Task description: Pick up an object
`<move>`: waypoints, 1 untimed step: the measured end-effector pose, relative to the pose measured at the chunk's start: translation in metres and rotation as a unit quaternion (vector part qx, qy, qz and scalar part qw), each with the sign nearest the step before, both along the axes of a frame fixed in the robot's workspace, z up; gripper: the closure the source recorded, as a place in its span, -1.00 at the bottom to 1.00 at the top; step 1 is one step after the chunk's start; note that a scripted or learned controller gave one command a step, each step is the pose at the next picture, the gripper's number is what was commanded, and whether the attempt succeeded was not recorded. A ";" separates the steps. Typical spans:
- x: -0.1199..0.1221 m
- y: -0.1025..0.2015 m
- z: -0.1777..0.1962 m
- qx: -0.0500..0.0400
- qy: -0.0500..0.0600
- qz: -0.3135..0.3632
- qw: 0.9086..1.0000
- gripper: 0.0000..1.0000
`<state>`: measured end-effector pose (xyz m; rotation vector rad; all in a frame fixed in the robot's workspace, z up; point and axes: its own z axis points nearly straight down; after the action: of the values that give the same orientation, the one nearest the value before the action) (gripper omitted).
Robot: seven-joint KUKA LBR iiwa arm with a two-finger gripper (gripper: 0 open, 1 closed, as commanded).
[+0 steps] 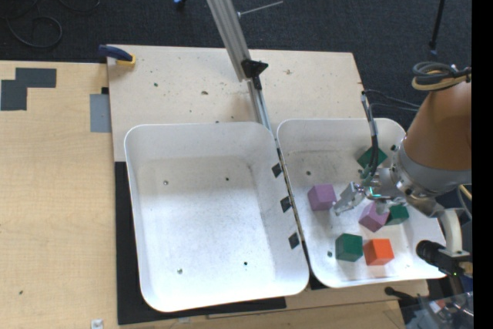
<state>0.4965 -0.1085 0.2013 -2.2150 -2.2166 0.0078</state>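
Status entry, pick-up task: you should log the lift as not yet done, judging from how things lie. The claw (362, 196) sits low inside the right bin (308, 136), about the centre of that bin, with the grey-and-orange arm (439, 136) coming in from 3 o'clock. Its metal fingers (347, 200) reach toward 9 o'clock, but whether they are spread or closed you cannot tell; they are small, blurred and mixed with the wrist hardware. Nothing can be seen held between them, so count no object as taken. Candidate objects, all resting in the right bin: a purple block (321, 196) just at 9 o'clock of the claw, close to the fingertips, contact unclear; a second purple block (373, 218) at 5 o'clock, just under the wrist; a green cube (348, 247) and an orange cube (378, 251) side by side at 6 o'clock, near the bin's front wall; a dark green piece (373, 158) at 12 o'clock, partly behind a cable; another dark green piece (398, 213) at 4 o'clock, mostly covered by the wrist. The left bin (135, 166) holds no blocks. Remaining, in my judgement: a firm closure on one block, most likely the nearer purple one, then a lift clear of the bin floor. Hidden or doubtful: the far right side of the right bin lies under the arm's body, the fingertips' exact spacing, and the true shape of both dark green pieces. The bench (185, 81) beyond the bins carries a slanted aluminium rail (223, 8).
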 end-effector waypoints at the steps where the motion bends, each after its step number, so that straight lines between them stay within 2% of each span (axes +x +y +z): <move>1: 0.001 -0.001 0.002 0.000 -0.003 -0.003 1.000 -1.00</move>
<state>0.4974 -0.1097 0.2035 -2.2243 -2.2142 0.0023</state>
